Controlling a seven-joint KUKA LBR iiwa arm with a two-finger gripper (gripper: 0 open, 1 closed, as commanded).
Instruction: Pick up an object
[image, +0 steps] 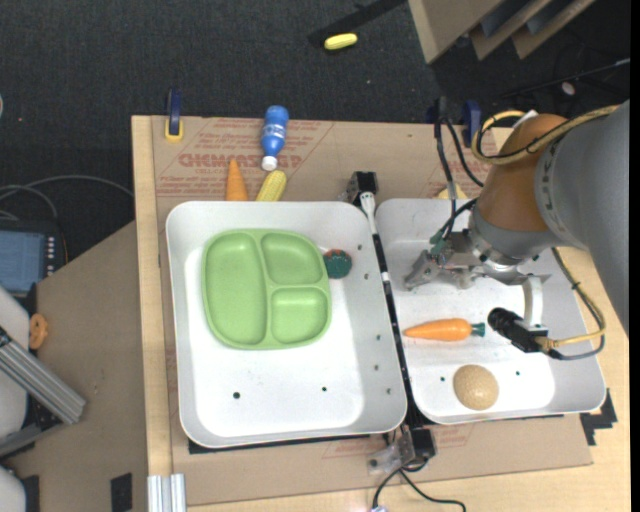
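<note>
In the right bin (570, 395) an orange carrot (438, 330) with a green stem lies across the middle. A tan round potato-like object (476, 386) sits near the bin's front edge. My gripper (437, 268) hangs low over the back left part of this bin, just above the carrot and apart from it, with nothing visibly held. In the left bin (270, 400) a green divided plate (266, 288) lies flat, and a small teal and red object (338, 263) rests by its right rim.
Behind the left bin, on the cardboard, lie a blue and white bottle (272, 135), an orange cone-shaped piece (235, 182) and a yellow corn cob (271, 185). The grey arm with its orange band (515, 190) covers the right bin's back right.
</note>
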